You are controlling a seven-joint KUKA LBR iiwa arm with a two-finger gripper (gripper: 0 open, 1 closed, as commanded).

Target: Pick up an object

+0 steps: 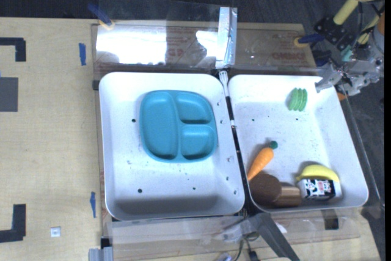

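1. Left bin (116,131): a smooth blue plastic tray (178,125) with three compartments.
2. Right bin (342,143): a glossy orange carrot (261,160) beside a round brown block (269,189).
3. Right of those, a curved banana (319,172) touches a small carton (317,189).
4. A ridged green piece (297,99) lies near the far edge.
5. Gripper (330,81) at the bin's far right corner; grip unclear.

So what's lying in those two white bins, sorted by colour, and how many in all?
Blue: 1, divided plate, left bin
Green: 1, ridged piece, right bin
Orange: 1, carrot
Brown: 1, round-headed piece
Yellow: 1, banana
Black and white: 1, small carton
Total: 6
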